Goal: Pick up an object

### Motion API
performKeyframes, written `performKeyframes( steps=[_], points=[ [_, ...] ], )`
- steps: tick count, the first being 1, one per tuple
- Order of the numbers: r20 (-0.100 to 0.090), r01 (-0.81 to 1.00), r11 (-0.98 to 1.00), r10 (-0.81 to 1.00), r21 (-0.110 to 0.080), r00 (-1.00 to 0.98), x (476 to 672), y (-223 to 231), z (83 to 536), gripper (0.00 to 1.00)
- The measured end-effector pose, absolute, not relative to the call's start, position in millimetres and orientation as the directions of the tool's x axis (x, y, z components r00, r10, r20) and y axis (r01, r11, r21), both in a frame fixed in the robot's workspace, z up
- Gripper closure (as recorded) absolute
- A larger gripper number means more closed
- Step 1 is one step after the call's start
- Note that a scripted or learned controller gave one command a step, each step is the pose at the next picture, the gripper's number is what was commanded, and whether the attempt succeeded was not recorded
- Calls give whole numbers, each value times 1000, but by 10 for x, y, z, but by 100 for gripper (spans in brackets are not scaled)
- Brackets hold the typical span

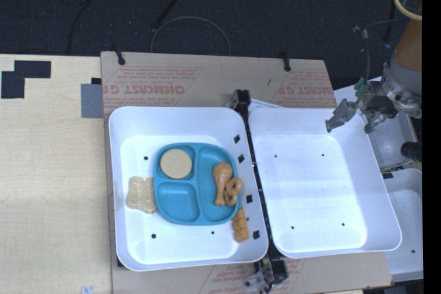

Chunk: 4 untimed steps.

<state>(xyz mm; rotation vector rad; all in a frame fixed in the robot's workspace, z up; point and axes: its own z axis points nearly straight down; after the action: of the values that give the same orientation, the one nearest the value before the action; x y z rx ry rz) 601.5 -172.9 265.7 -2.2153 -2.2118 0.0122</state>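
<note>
You are looking down at the left bin, where everything you could pick is lying. Nearest you, at about 5 o'clock of the blue tray, a small tan block is lying on the bin floor just beside the tray's rim; it looks light and stiff, so pinching across its short sides should be working. At 9 o'clock a pale waffle-like piece is touching the tray's edge, flat and probably awkward to grip except by its edges. In the tray's right compartment a knobbly brown piece is resting, likely light plastic and slippery; take its narrow neck. The round tan disc is sitting farther back. Beyond the right bin, at 2 o'clock, the gripper is hovering with fingers spread apart, carrying nothing.
</note>
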Motion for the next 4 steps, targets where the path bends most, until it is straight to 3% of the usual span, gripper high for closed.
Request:
performKeyframes(
  steps=[1,3,4],
  points=[
    [0,1000,0,1000,-1,0,6036,-1729,2727,0],
    [1,1000,0,1000,-7,0,5946,-1732,1806,0],
    [2,1000,-1,1000,-7,1,5992,-1753,1185,0]
  ],
)
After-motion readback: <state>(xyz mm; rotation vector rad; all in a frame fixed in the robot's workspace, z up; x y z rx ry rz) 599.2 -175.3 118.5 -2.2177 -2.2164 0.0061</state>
